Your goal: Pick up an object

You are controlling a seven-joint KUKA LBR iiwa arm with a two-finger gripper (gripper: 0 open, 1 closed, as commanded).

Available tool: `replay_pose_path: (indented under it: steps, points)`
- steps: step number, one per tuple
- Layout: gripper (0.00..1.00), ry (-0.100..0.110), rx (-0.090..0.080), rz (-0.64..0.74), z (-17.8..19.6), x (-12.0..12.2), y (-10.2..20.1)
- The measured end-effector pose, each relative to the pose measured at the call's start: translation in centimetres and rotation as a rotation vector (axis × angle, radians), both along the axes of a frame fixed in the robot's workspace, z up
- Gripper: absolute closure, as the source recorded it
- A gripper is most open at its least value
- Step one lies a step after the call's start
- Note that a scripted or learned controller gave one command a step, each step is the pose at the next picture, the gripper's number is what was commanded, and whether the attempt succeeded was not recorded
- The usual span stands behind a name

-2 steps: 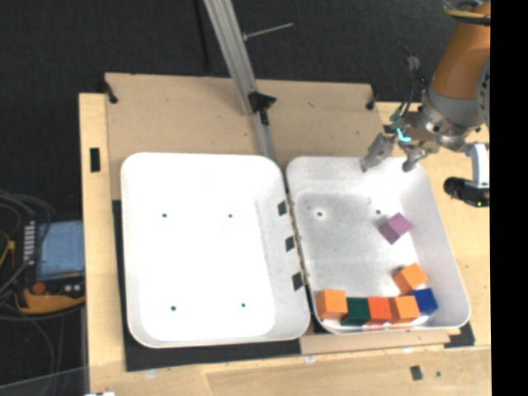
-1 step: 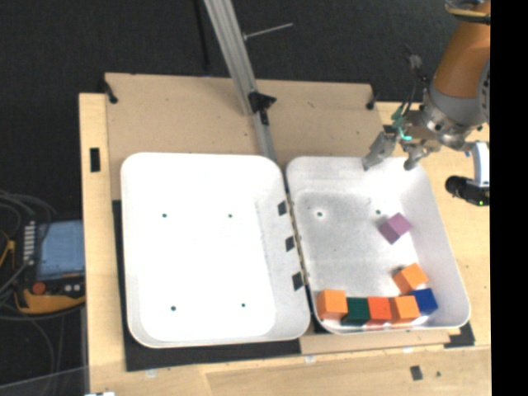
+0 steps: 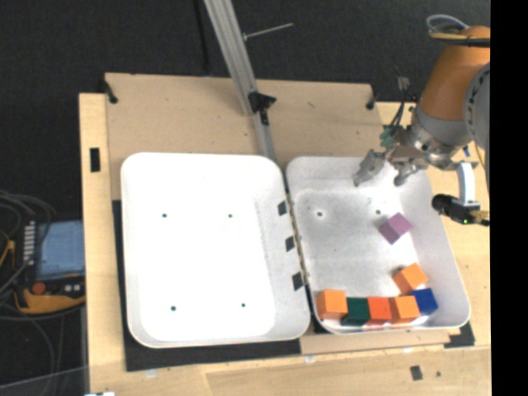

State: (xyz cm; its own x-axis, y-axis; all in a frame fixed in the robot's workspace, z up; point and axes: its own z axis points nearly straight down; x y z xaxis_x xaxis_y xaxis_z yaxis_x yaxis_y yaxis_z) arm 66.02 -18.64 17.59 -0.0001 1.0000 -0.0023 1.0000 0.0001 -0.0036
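From the overhead camera, the right-hand bin [image 3: 330, 246] serves as the reference. The gripper [image 3: 384, 170] hangs over the far edge of this bin, toward its right corner, with its two fingers [image 3: 367, 169] spread apart and nothing between them. The grey arm with its orange band [image 3: 452, 85] rises behind it, beyond the bin's far right corner.

Inside the bin, a purple block [image 3: 395, 228] lies alone right of centre, well apart from the gripper. Along the near wall runs a row of blocks: an orange block [image 3: 332, 303] at the left, then a green block [image 3: 357, 309], two more orange ones, and a blue block [image 3: 426, 300] at the right end. Another orange block [image 3: 410, 277] sits tilted just beyond the blue one.

The left-hand bin [image 3: 206, 246] touches the reference bin along its left side.
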Motion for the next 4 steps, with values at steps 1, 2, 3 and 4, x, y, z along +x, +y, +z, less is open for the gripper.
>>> replay_pose_path:
  steps: [1,2,3,4]
  points:
    - [0.0,0.0,0.0,0.006,-4.2,0.2,0.3]
    - [0.0,-0.001,0.0,0.007,-8.0,0.2,0.2]
    - [1.0,-0.007,-0.004,0.009,-6.6,0.4,0.1]
    - [1.0,-0.012,0.0,-0.001,-0.1,0.2,-0.4]
